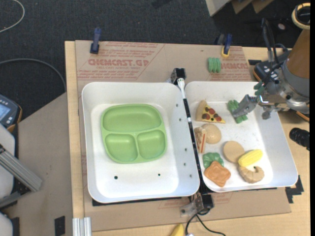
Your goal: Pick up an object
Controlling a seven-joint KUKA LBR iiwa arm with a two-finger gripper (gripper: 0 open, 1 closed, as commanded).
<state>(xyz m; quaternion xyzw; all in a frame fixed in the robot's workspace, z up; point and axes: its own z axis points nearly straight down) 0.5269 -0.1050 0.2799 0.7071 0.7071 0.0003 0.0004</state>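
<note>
Resting in left bin (93,132): green tray (133,133)

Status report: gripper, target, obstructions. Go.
Gripper low in right bin, at green toy; grasp unconfirmed. Pizza slice close beside. Green tray in left bin.

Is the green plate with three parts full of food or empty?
Empty. The green plate sits in the left bin with nothing in its three sections. The toy food, like the pizza slice, lies in the right bin.
</note>
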